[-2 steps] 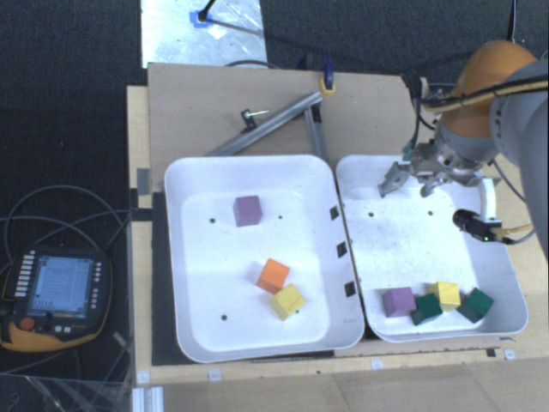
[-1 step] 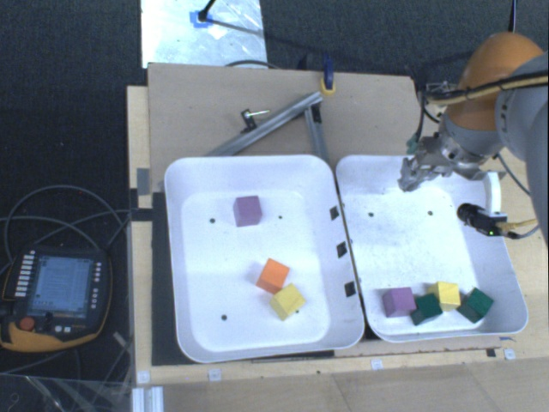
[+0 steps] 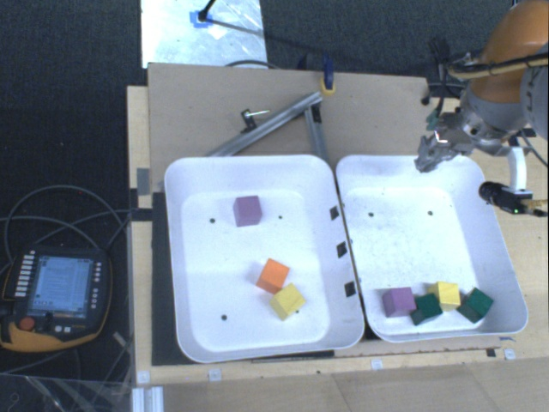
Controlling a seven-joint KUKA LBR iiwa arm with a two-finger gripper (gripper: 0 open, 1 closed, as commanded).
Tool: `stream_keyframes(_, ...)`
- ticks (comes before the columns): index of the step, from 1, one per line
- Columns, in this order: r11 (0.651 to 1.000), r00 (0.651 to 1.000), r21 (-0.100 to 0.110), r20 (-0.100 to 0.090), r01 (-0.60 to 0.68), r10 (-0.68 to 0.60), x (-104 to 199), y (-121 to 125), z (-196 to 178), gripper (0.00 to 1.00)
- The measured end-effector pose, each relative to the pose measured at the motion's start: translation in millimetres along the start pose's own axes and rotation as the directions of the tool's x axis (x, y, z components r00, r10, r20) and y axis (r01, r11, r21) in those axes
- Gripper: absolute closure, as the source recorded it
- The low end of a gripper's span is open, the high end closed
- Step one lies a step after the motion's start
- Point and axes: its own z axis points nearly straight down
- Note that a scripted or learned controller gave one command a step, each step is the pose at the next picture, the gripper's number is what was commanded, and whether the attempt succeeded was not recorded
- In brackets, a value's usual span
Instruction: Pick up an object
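A: Camera view, gripper status?

B: The gripper (image 3: 429, 161) sits at upper right of the frame, above the far rim of the right bin (image 3: 497, 230). Whether it is parted or closed, I cannot tell.

A: Object locations?

B: Right bin, lower edge: purple cube (image 3: 398, 301), yellow cube (image 3: 448, 294), two green cubes (image 3: 425, 308) (image 3: 476, 304). Left bin (image 3: 184, 230): purple block (image 3: 248, 210) upper centre; orange cube (image 3: 273, 275) touching a yellow block (image 3: 288, 300) below it.

White bins (image 3: 257, 172): 2 purple, 2 yellow, 2 green, 1 orange cube (image 3: 273, 275).
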Motion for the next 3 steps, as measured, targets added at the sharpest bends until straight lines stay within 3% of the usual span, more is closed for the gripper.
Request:
stream_keyframes(1, 1.0, 1.0, 0.001, -0.001, 0.001, -0.001, 0, 2, -41, 1.0)
stream_keyframes(3, 1.0, 1.0, 0.008, -0.005, 0.007, -0.007, 106, -7, -39, 1.0)
